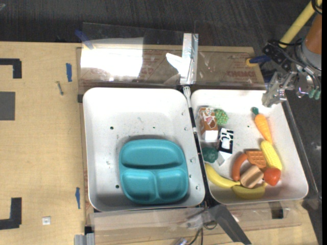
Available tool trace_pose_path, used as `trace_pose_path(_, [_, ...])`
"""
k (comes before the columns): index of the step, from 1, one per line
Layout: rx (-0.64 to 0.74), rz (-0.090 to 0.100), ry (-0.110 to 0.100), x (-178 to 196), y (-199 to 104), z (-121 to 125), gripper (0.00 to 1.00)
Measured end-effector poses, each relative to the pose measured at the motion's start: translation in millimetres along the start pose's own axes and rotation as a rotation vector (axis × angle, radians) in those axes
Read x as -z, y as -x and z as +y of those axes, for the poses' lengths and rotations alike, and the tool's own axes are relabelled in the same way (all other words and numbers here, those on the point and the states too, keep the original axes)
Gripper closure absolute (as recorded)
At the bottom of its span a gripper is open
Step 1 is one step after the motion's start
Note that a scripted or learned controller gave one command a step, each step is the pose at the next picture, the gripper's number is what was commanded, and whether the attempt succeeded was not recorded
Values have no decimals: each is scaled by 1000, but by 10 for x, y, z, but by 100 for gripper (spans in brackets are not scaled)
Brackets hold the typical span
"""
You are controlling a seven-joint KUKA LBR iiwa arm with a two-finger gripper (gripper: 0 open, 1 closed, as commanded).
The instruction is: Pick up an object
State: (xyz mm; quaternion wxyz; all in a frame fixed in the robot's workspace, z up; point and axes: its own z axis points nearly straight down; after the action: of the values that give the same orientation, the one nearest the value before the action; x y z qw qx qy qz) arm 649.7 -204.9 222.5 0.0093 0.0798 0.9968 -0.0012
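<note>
My gripper (274,95) hangs over the far right corner of the right bin (296,185), above and just right of an orange carrot (263,126). Toy food fills that bin. A yellow corn cob (271,154), a red tomato (272,176), a waffle piece (256,158) and a bread roll (250,175) are piled at the near right. A banana (220,179) lies along the near edge. A snack packet (206,117), a green broccoli (221,117), a white cube (211,135) and a black-and-white box (226,140) sit by the left wall.
The left bin (102,111) holds a teal divided plate (153,171) in its near half. A clear plastic sheet (143,60) stands behind both bins. Cardboard-coloured bench (36,152) lies to the left. The arm's cables (278,52) crowd the top right.
</note>
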Motion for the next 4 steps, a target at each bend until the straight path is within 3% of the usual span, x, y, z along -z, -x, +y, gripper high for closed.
trace_pose_path(1, [-1, 11, 1, -60, -23, -5, 0])
trace_pose_path(2, [78, 7, 1, -1243, -121, -190, 0])
trace_pose_path(3, [61, 13, 2, -1351, -419, -247, 0])
trace_pose_path(4, [62, 1, 1, -1208, -379, -239, 100])
